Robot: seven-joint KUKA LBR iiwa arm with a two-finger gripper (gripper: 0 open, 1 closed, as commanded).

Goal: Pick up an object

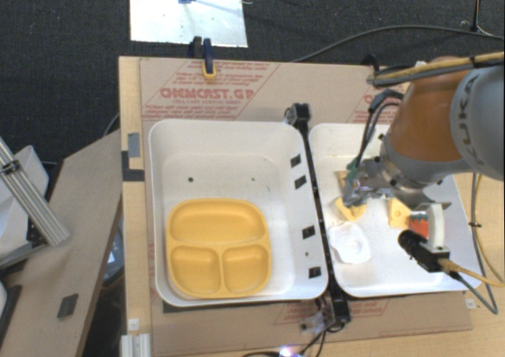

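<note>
My gripper reaches down into the right bin, near that bin's left side. Just below it lies a pale yellow object, close to or touching the gripper tip; I cannot tell whether it is gripped. A second yellow piece lies to the right, partly hidden by the wrist. A crumpled white object rests toward the bin's front. The grey arm with its orange band covers much of the right bin's back.
The left bin holds a yellow divided tray at its front. A black divider with clips runs between the bins. Cables trail over the cardboard behind the right bin.
</note>
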